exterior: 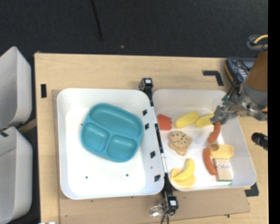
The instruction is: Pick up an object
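Note:
My gripper [220, 115] hangs over the upper right part of the right bin [238, 139], reaching in from the right. Its tip sits right at the upper end of a slanted orange sausage [214, 133]; I cannot make out whether the sausage is gripped or merely touched. Just left of the gripper lie two yellow pieces [186, 119] [204, 121]. A red piece [164, 122] and a speckled cookie [179, 142] lie further left.
A banana [184, 173], a second red sausage [208, 160], a yellow chip [224, 150] and a small cracker box [224, 170] fill the right bin's lower part. The left bin [70, 171] holds a teal divided plate [113, 132]. A ridge with black clips [155, 139] separates the bins.

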You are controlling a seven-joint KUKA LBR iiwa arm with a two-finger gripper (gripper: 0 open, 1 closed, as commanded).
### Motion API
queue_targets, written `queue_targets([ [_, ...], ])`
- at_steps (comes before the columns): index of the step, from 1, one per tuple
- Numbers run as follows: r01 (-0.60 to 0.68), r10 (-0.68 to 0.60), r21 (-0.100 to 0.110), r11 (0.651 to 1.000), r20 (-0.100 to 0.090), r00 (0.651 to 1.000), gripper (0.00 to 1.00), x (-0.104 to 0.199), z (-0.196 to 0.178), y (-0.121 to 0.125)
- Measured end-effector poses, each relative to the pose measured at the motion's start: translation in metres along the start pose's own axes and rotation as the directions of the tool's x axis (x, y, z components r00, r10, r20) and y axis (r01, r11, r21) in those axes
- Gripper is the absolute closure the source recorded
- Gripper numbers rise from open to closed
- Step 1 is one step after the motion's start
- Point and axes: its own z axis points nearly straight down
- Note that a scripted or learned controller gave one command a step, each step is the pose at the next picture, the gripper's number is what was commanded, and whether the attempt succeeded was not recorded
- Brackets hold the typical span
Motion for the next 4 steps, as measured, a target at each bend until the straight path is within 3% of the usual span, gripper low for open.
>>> queue_targets([
  [2, 0.007, -0.007, 0.002, 1.0, -0.001, 1.0, 1.0, 0.005, -0.073, 0.003],
  [4, 0.011, -0.011, 0.004, 1.0, -0.004, 1.0, 1.0, 0.108, -0.075, 0.03],
])
